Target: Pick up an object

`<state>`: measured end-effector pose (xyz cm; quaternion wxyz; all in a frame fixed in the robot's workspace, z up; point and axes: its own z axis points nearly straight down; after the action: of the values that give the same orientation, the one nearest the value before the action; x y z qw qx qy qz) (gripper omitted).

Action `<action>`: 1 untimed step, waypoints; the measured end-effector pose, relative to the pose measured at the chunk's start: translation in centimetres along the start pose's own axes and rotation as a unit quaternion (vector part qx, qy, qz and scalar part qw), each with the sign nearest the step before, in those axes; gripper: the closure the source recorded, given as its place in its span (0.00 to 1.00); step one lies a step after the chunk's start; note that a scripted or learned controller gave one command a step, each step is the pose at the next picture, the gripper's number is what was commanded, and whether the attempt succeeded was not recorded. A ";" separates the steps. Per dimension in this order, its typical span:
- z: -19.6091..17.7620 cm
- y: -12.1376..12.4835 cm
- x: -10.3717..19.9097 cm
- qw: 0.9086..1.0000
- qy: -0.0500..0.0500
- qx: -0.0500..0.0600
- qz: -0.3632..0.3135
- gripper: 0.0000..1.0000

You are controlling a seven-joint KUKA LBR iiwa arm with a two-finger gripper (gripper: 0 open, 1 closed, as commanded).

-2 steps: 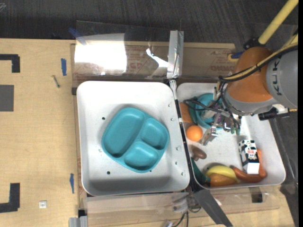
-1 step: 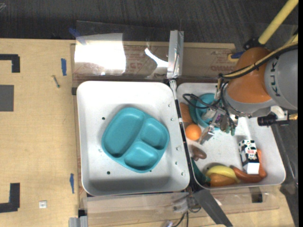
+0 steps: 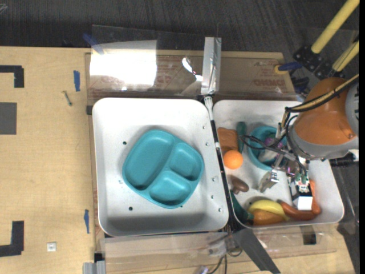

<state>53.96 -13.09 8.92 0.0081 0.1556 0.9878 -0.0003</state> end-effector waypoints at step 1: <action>-1.2 3.1 -4.7 0.998 0.006 0.000 -0.060 0.00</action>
<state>59.36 -11.63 10.17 0.0018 0.0958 0.9954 0.0004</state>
